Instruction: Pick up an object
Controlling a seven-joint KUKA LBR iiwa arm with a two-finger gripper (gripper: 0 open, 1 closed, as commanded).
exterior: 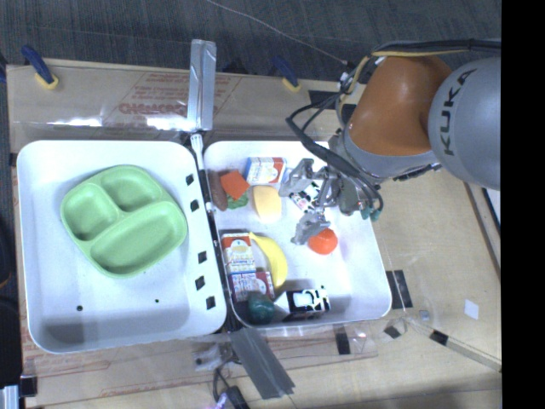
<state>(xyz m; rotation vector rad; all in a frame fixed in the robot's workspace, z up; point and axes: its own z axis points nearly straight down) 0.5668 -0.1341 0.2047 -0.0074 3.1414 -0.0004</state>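
Black-white toy (306,301) near rim | claw (308,204) over orange ball (323,242)

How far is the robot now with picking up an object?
Nothing looks lifted yet: the banana, the juice carton and the other items lie in the right bin. The hand is low inside that bin, just beside the orange ball. Grasping and lifting remain.

So the gripper (308,210) hangs low over the right bin (362,271), fingers spread, just beside an orange ball (323,243), while a green divided plate (124,219) sits in the left bin (43,254).
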